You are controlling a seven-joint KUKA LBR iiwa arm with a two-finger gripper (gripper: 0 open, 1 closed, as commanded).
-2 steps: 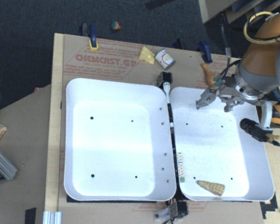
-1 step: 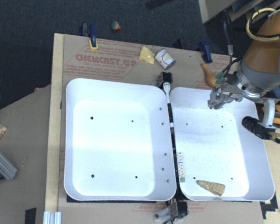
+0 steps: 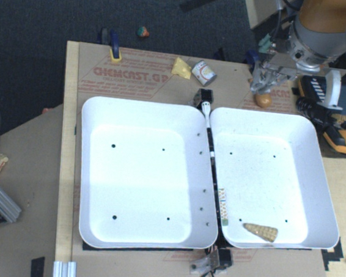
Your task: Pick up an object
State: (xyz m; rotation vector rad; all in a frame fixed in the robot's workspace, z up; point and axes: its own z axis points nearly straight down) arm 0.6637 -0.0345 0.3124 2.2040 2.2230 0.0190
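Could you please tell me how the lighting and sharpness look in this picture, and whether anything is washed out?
In the camera view, the left shallow white bin is bright and nearly blown out across its floor; the right shallow white bin keeps a faint speckle; the tan wedge-shaped piece reads clearly; the metal claw looks soft and slightly blurred; the dark carpet is dim.
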